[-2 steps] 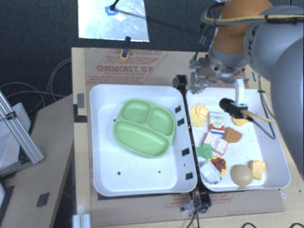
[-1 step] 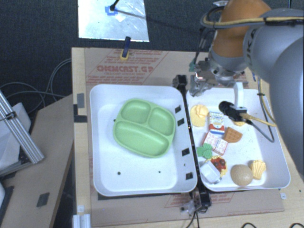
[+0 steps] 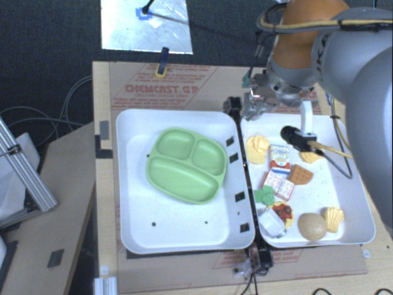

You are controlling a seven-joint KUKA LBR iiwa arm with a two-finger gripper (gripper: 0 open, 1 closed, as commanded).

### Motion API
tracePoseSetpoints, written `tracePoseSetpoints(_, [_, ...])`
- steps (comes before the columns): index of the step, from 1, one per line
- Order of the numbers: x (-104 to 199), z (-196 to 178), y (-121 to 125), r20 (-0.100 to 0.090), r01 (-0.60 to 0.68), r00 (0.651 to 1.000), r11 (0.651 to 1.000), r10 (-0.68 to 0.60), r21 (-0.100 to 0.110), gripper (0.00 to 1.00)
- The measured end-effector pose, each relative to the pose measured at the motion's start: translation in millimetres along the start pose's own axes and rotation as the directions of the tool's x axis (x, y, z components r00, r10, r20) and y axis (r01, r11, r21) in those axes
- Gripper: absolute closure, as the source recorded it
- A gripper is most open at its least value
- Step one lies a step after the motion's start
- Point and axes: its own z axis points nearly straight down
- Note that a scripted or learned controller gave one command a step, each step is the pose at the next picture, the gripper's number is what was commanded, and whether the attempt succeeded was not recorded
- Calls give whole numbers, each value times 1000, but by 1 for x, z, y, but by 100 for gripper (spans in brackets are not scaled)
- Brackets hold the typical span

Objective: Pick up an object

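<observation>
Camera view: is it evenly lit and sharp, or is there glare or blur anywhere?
In the camera view the light is soft and even, with only faint shadows in the white bins. The silvery sheet at the back glares. The grey arm, nearest the lens, looks soft, and the green plate is fairly sharp.

We see two white bins side by side on the bench. The left bin [image 3: 141, 226] holds a green divided plate [image 3: 186, 165], lying near its middle. The right bin [image 3: 351, 198] is crowded with small toy foods: a pale yellow piece [image 3: 258, 147] just beside a small carton [image 3: 280, 155], a red-and-white box [image 3: 277, 183], a brown waffle [image 3: 300, 174], a green piece [image 3: 265, 195] and a beige round lump [image 3: 312, 226]. The gripper [image 3: 253, 106] hangs over that bin's far left corner.
</observation>
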Motion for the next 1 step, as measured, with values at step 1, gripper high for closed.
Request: tracePoseSetpoints(1, [-10, -7, 1, 1, -5, 1000, 1000, 5, 1, 100])
